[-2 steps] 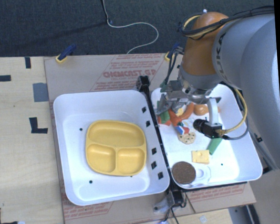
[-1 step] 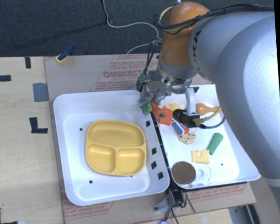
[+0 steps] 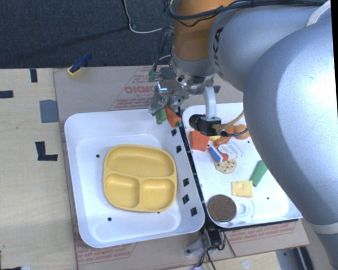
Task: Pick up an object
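Observation:
My gripper (image 3: 165, 110) hangs over the far edge of the bins, right above the wall that divides them. A small orange and green piece (image 3: 172, 118) sits directly under it, at the divider; whether it is gripped or just lying there is unclear. The right bin (image 3: 278, 210) holds a red block (image 3: 198, 141), a white card with blue and red print (image 3: 228, 151), a cookie (image 3: 225, 166), a green stick (image 3: 257, 172), a yellow cheese-like block (image 3: 242, 189) and a brown round disc (image 3: 221, 207).
A yellow divided plate (image 3: 140, 177) lies in the middle of the left bin (image 3: 82, 166). The large grey arm covers the right side of the right bin. An orange piece (image 3: 238, 130) lies near the arm's edge.

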